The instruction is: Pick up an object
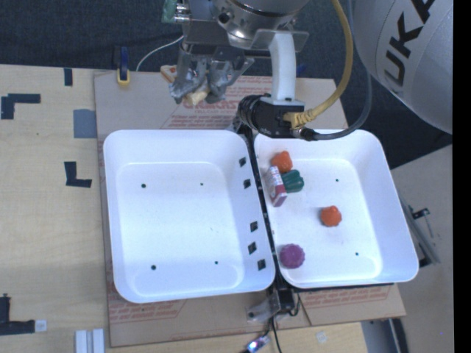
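My gripper hangs high over the far edge of the left bin, beyond its back rim. A small pale tan object shows between the fingertips, and the fingers are shut on it. The right bin holds an orange piece, a dark green piece and a red and white box bunched near its left wall. A second orange piece lies near the middle. A purple ball sits at the front left.
Both bins rest on a brown cardboard sheet on the wooden bench. The divider between the bins carries black clips. A yellow-and-blue clamp stands at the sheet's back left corner.
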Robot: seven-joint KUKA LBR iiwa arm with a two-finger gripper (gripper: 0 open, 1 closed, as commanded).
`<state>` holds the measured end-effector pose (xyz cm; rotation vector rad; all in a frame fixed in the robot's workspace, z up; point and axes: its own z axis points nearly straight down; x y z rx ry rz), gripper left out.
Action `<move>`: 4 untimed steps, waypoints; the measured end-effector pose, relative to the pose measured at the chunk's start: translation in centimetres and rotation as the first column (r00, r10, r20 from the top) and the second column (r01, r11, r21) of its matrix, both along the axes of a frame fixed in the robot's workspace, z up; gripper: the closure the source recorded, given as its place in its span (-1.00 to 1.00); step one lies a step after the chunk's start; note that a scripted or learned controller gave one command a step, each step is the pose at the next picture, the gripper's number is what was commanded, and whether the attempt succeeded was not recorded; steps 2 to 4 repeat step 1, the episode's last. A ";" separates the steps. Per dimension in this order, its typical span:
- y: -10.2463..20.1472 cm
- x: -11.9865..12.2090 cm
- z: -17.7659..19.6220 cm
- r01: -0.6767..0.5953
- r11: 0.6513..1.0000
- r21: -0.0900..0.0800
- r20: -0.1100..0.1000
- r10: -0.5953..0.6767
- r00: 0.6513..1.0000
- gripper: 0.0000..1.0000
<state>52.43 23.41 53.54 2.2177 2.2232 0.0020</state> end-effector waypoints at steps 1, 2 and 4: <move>-0.1 -0.1 -0.1 0.001 1.000 -0.001 -0.003 -0.001 1.000 -1.00; -0.1 -0.1 -0.1 0.001 1.000 -0.001 -0.003 -0.001 1.000 -1.00; -0.1 -0.1 -0.1 0.001 1.000 -0.001 -0.003 -0.001 1.000 -1.00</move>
